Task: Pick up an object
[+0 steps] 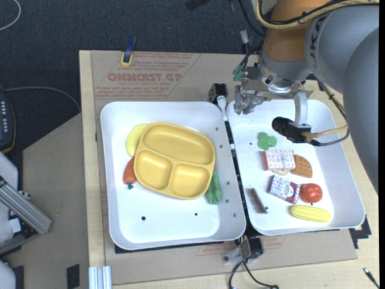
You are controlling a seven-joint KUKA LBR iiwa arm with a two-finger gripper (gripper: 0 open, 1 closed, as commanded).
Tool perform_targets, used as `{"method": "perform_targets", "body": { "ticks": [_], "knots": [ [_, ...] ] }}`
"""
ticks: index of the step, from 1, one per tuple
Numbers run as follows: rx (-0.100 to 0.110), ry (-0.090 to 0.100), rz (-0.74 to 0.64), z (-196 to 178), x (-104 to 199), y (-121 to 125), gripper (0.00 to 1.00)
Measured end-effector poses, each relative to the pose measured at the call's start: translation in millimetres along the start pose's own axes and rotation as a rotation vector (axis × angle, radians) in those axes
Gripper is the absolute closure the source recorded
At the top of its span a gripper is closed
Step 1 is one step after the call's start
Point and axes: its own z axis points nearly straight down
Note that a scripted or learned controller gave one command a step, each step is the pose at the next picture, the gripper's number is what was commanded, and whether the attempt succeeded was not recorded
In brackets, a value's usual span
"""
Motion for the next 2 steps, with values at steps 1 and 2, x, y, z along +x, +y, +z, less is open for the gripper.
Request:
{"method": "perform_targets", "body": {
  "ticks": [1,2],
  "knots": [
    [-0.001,0.000,0.000,-1.2,46.5,5.8,1.00],
    [-0.001,0.000,0.001,-7.5,86.8,4.6,1.00]
  ]
}}
